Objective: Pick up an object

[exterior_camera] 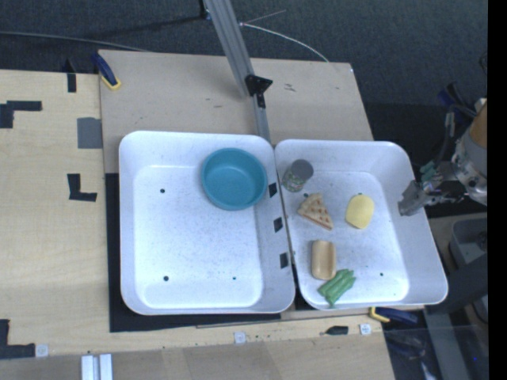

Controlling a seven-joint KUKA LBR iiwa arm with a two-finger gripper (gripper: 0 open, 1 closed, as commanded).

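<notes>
Two shallow white bins sit side by side on the worktop [198, 85]. The left bin [150, 236] holds one thing, a blue bowl [234, 179], upright near its upper right corner. The right bin [396, 236] holds five things: one grey round can [298, 174] near the upper left corner, one tan wedge [315, 210] like a pizza slice just below it, one yellow lemon-like piece [360, 210] to the wedge's right, one tan bread-like roll [322, 259] lower down, and one green pod-shaped piece [337, 286] touching or just beside the roll's lower end. The pincer [412, 198] sits at the right bin's right rim, apart from all five pieces; whether it is apart or together I cannot tell
</notes>
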